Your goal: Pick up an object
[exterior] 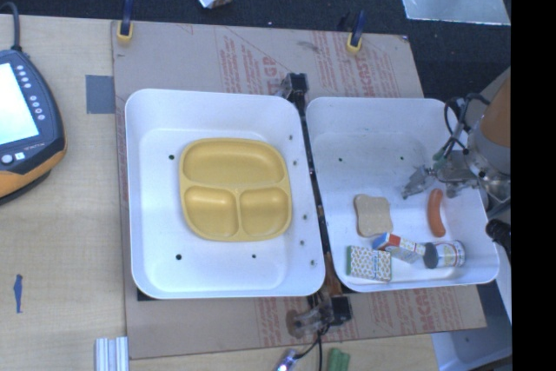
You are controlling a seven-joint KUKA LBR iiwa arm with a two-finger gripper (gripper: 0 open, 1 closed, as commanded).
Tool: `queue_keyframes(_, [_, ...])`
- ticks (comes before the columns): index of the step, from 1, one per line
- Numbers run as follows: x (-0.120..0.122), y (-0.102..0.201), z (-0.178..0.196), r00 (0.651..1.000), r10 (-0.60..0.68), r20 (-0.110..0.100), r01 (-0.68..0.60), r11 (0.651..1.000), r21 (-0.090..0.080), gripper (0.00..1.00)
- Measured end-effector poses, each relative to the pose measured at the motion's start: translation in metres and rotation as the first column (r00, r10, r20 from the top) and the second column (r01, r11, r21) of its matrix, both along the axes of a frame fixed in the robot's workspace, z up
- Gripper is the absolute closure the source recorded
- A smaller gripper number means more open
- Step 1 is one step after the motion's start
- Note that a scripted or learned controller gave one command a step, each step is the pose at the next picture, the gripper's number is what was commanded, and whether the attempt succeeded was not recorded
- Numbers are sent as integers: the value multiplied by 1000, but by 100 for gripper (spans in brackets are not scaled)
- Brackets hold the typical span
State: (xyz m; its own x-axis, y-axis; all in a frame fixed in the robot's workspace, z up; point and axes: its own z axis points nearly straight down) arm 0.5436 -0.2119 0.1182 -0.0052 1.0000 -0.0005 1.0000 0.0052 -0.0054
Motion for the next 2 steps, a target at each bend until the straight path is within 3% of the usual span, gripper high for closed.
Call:
queue_keyframes(1, [-5,1,-27,1000,1,1,-1,1000,0,0])
queue_keyframes(2, [-5,-1,-16,1000,4,0,-4,1000,-1,100])
